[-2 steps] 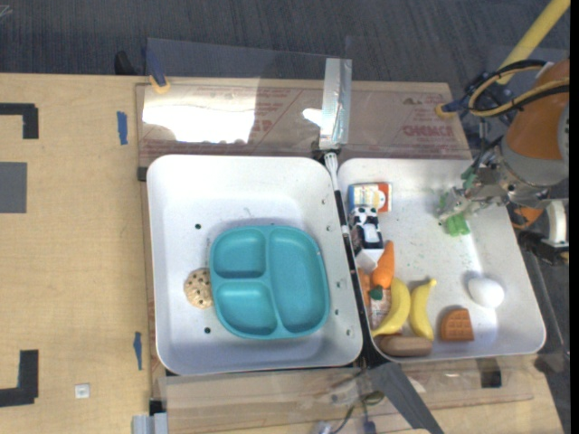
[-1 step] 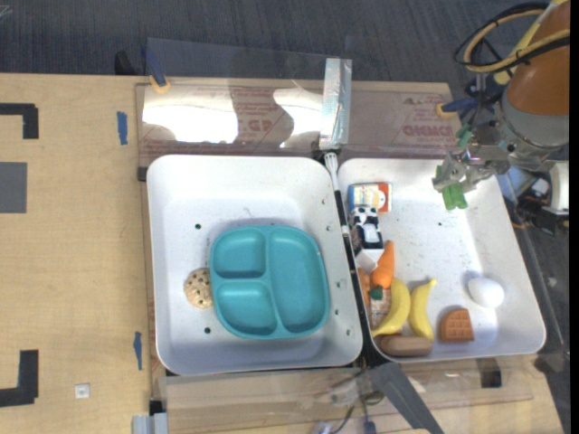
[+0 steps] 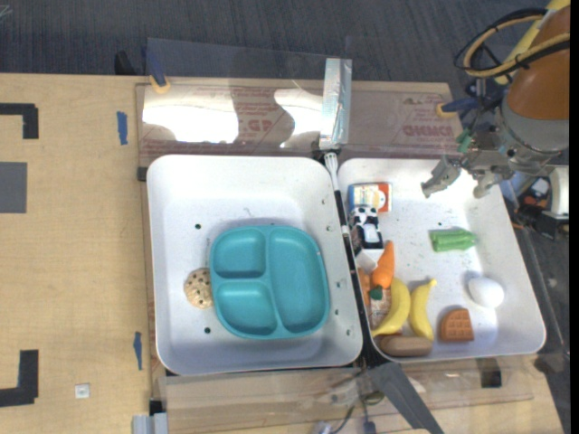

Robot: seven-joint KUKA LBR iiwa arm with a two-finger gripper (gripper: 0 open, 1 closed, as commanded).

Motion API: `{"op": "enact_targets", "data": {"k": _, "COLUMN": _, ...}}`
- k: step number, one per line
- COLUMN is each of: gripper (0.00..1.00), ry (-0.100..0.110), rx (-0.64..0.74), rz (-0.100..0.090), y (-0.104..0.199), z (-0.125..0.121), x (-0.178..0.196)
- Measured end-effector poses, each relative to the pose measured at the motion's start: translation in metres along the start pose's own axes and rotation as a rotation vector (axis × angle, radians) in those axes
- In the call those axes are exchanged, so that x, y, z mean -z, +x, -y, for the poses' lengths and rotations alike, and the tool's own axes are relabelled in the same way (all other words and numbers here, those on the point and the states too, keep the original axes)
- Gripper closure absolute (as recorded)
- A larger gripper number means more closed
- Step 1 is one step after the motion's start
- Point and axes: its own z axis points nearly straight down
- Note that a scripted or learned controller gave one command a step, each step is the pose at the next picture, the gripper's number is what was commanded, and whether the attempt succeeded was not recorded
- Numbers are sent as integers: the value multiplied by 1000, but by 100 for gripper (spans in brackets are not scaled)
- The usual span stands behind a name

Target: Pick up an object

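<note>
My gripper (image 3: pixel 462 181) hangs over the back edge of the right bin (image 3: pixel 517 269), its two fingers (image 3: pixel 440 178) spread open with nothing between them. Below it in that bin lie a green block (image 3: pixel 452 240), a white egg (image 3: pixel 485 290) and a brown waffle (image 3: pixel 457 325). Two yellow bananas (image 3: pixel 408 306) and an orange carrot (image 3: pixel 384 265) sit toward the bin's left side. A small carton (image 3: pixel 368 212) printed in orange, blue, black and white lies along the left wall. The green block is the nearest thing to the gripper, a short way in front of it.
The left bin (image 3: pixel 172 197) holds a teal divided plate (image 3: pixel 269 280) and a cookie (image 3: pixel 198 287) at the plate's left. A brown item (image 3: pixel 407 344) lies at the right bin's front edge. A clear panel with a taped post (image 3: pixel 336 102) stands behind both bins.
</note>
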Motion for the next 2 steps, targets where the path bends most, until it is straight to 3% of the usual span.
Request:
{"op": "enact_targets", "data": {"k": 1, "gripper": 0, "ry": -5, "rx": 111, "rz": 1, "y": 2, "z": 62, "x": -127}}
{"op": "enact_targets", "data": {"k": 2, "gripper": 0, "ry": -6, "rx": 197, "rz": 2, "y": -4, "z": 71, "x": -78}}
